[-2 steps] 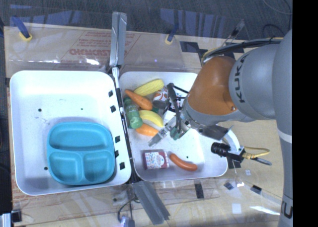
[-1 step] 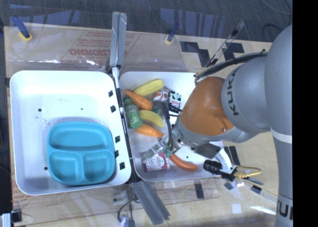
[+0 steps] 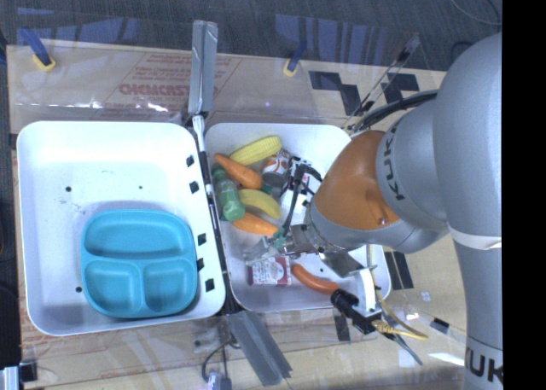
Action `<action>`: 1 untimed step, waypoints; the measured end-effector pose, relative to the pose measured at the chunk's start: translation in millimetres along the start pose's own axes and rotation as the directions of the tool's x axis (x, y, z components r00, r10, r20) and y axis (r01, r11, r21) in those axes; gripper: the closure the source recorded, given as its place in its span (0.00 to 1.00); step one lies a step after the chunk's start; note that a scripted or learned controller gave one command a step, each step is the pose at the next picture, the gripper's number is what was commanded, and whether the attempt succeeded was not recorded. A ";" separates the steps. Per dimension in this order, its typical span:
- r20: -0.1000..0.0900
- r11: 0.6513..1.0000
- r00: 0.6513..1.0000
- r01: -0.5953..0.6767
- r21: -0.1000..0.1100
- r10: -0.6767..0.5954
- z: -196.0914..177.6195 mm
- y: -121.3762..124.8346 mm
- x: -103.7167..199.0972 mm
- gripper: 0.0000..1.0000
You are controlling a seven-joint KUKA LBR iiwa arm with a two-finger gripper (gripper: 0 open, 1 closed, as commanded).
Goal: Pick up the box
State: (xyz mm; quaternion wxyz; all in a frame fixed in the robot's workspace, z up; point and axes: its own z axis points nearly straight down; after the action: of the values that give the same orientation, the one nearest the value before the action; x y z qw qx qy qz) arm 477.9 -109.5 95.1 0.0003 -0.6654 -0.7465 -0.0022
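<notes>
The arm [image 3: 426, 183] reaches in from 3 o'clock and hangs low over the right bin [image 3: 223, 288], its orange band [image 3: 358, 188] covering much of that bin's 3 o'clock half. The jaws [image 3: 290, 239] sit below the wrist near the bin's middle, mostly masked by the wrist and cabling, so I cannot tell how far apart they stand or whether anything is caught in them.

The box [image 3: 269, 272], small, with a red and white label, lies flat on the bin floor toward the 6 o'clock wall. It is just beside the jaws, at about 7 o'clock from them; whether they touch is unclear.

A carrot [image 3: 314, 279] lies right beside the box at its 3 o'clock side. Further toward 12 o'clock the bin holds a corn cob [image 3: 256, 151], a second carrot [image 3: 241, 172], a green vegetable [image 3: 230, 202], a banana [image 3: 258, 202] and an orange piece [image 3: 254, 225], all bunched close together.

The left bin [image 3: 102, 145] holds a blue tray [image 3: 138, 262] with three compartments, at its 6 o'clock end. Both bins rest side by side on the counter [image 3: 111, 81].
</notes>
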 end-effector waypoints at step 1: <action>-0.001 1.000 1.000 0.005 -0.003 -0.005 -10.1 1.8 0.7 1.00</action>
State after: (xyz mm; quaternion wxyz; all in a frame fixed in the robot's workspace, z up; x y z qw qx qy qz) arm 479.6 -108.6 105.2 -0.0003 -0.6634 -0.7483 -0.0035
